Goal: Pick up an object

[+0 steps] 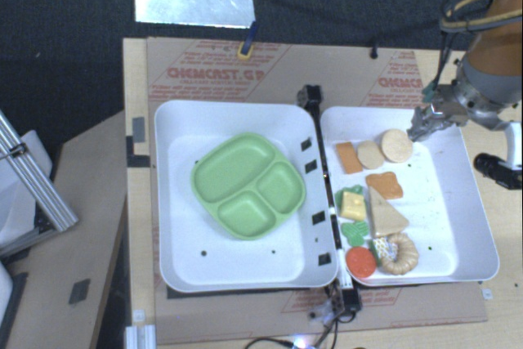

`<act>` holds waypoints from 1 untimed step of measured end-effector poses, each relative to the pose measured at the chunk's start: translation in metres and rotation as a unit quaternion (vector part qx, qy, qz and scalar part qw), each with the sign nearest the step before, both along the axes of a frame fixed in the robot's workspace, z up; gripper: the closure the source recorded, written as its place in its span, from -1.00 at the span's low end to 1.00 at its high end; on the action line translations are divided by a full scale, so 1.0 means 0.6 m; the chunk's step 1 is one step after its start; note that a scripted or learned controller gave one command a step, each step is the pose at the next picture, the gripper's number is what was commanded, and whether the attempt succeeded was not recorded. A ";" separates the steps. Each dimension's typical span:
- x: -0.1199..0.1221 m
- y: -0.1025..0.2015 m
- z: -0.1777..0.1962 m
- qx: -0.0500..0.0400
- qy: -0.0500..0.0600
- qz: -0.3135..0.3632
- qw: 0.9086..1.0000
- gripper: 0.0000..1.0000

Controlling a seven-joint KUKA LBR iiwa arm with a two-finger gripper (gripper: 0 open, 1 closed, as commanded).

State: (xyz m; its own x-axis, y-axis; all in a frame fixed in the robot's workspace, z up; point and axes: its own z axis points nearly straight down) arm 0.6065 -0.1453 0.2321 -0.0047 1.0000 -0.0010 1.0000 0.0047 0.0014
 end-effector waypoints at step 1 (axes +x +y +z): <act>-0.028 0.080 0.004 0.000 0.000 -0.001 1.000 1.00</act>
State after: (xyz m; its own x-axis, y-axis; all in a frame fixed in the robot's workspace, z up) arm 0.5898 -0.0975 0.2344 -0.0028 1.0000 -0.0011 1.0000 0.0028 0.0014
